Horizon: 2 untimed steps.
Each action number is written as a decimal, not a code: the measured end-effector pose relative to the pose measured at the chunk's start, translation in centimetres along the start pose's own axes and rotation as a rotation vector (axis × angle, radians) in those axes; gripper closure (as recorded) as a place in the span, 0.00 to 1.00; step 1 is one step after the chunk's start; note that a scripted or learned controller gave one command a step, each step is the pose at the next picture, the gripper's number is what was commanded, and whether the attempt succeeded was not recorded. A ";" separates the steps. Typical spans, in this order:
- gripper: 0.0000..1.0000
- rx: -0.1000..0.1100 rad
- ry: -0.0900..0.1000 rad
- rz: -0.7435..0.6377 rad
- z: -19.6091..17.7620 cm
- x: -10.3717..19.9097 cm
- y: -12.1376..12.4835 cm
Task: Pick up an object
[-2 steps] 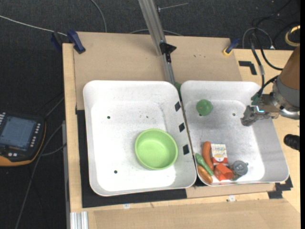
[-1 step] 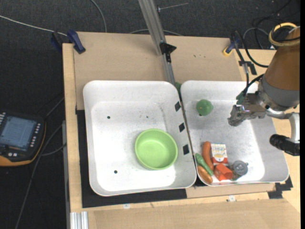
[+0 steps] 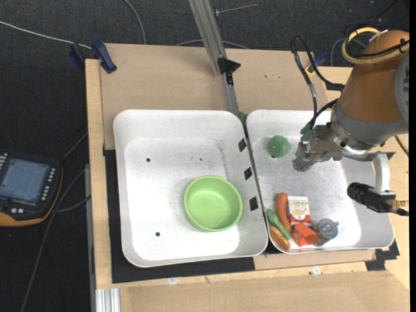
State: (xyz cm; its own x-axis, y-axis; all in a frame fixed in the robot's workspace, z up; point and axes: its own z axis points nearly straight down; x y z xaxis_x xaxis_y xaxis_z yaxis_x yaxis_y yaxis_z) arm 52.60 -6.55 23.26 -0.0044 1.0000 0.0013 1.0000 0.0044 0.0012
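Observation:
My gripper (image 3: pixel 304 162) hangs over the right bin (image 3: pixel 364 207), just right of a small green ball (image 3: pixel 279 146) that lies near the bin's back left. At the bin's front left lie an orange carrot (image 3: pixel 281 208), a small white and orange carton (image 3: pixel 298 208), a red piece (image 3: pixel 303 234), a grey round piece (image 3: pixel 327 228) and a peach-coloured piece (image 3: pixel 278 239) at the rim. Nothing shows between the gripper's tips.
A light green bowl (image 3: pixel 212 203) sits in the left bin (image 3: pixel 149 174) near its front right. A metal pole (image 3: pixel 214 38) slants down to the divide between the bins. A black fitting (image 3: pixel 367 197) juts over the right bin's right side.

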 end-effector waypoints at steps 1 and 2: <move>1.00 0.000 0.000 -0.001 -0.6 6.0 0.6; 1.00 0.001 0.000 0.000 -0.7 11.0 1.5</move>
State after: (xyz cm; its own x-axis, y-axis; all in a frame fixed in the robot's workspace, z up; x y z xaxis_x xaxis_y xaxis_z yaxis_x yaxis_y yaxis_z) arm 54.10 4.47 23.96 -0.0042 1.0000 0.0013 1.0000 0.0042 0.0001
